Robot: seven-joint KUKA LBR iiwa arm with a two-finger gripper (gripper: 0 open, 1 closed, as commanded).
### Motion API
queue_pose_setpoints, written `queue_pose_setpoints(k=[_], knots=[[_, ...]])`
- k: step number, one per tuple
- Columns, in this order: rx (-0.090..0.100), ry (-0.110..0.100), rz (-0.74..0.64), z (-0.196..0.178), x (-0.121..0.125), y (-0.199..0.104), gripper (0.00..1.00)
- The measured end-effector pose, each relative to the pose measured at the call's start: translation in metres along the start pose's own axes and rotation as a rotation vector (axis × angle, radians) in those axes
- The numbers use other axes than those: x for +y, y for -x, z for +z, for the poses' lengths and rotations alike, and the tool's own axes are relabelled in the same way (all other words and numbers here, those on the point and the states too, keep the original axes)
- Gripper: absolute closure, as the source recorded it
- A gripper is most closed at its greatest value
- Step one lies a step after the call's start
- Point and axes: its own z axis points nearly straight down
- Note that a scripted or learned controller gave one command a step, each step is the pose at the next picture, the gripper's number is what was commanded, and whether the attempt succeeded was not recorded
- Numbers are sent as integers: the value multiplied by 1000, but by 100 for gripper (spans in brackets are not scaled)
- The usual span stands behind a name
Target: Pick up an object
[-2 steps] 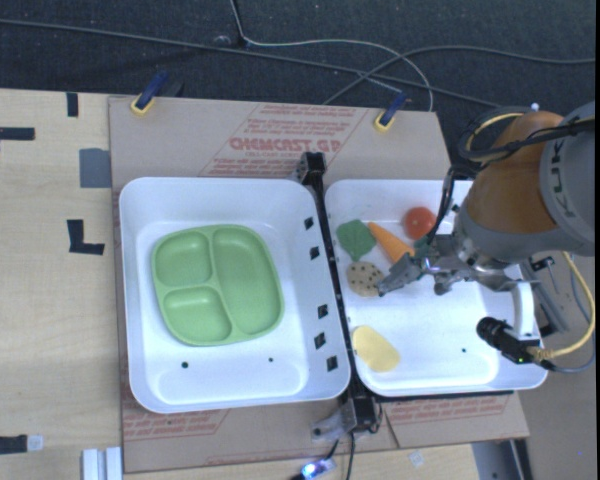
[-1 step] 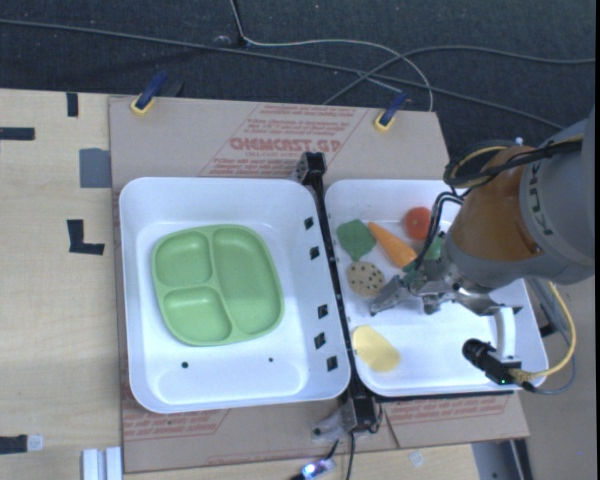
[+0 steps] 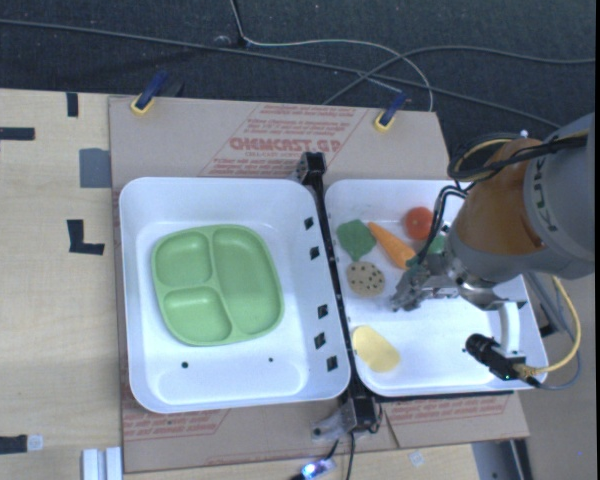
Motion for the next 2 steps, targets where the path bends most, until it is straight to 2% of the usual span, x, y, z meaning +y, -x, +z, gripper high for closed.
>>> queue_pose_setpoints(k=[2], knots=[[-3,11,0,-114,-4,4,100]])
